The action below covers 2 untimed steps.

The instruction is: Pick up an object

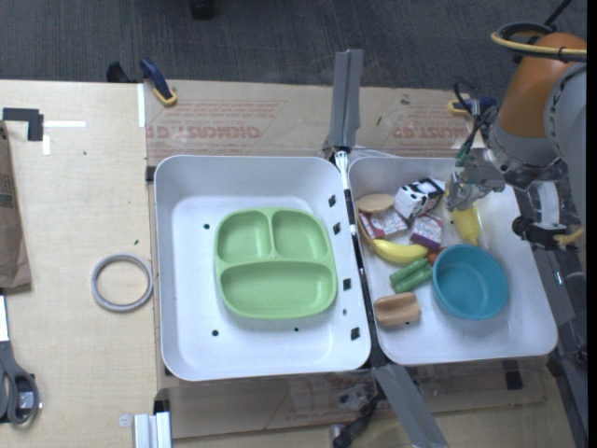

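Bins sit side by side on my bench feed: the left bin holds a green divided plate lying flat near its middle, and the right bin holds a cluster of toy food.

From my seat, the gripper is down in the upper part of the right bin, reaching in from the right under the grey arm with its orange band. It hangs right over the top end of a small yellow item that I can't identify for sure. I can't tell whether the jaws are apart or together; the wrist and its cables block that spot, and I can't say that anything is between them.

Just to the left of the gripper lies a black-and-white cow-patterned toy. Further left is a round brown-topped piece like a burger, with a small packet beside it and a purple-and-white packet lower down. A banana curves below those. Beneath it lie green pieces like a pepper or beans, touching the rim of a blue bowl. A hot dog bun sits nearest the front edge, left of the bowl.

Outside the bins, a roll of tape rests on the wooden bench top, and scissors show at the lower left corner.
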### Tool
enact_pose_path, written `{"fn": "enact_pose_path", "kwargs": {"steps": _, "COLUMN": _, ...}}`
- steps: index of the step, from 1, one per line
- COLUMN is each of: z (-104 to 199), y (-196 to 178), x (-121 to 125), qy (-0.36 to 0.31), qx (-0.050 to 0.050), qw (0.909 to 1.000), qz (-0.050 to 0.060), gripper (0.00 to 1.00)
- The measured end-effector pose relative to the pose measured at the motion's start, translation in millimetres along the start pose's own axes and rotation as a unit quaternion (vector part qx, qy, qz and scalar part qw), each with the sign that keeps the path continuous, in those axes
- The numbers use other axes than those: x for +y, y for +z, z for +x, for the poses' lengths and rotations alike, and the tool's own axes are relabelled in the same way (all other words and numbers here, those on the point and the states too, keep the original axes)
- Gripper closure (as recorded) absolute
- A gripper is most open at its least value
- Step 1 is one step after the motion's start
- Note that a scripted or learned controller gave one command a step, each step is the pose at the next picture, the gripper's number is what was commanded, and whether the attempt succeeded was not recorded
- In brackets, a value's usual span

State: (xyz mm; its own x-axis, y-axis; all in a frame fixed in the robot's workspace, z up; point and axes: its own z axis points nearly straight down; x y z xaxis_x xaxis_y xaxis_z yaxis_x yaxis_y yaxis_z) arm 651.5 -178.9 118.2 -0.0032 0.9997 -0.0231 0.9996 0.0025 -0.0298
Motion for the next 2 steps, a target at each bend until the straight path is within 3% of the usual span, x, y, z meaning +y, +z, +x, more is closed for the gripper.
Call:
{"fn": "enact_pose_path", "kwargs": {"steps": 1, "z": 7.5, "y": 3.4, "x": -1.9, "qy": -0.003, "qx": 0.007, "qw": 0.9999, "qz": 0.008, "gripper": 0.0}}
{"fn": "enact_pose_path", "kwargs": {"steps": 2, "z": -16.3, "y": -37.1, "x": -11.5, "qy": 0.052, "qx": 0.012, "qw": 0.9985, "qz": -0.015, "gripper": 0.0}}
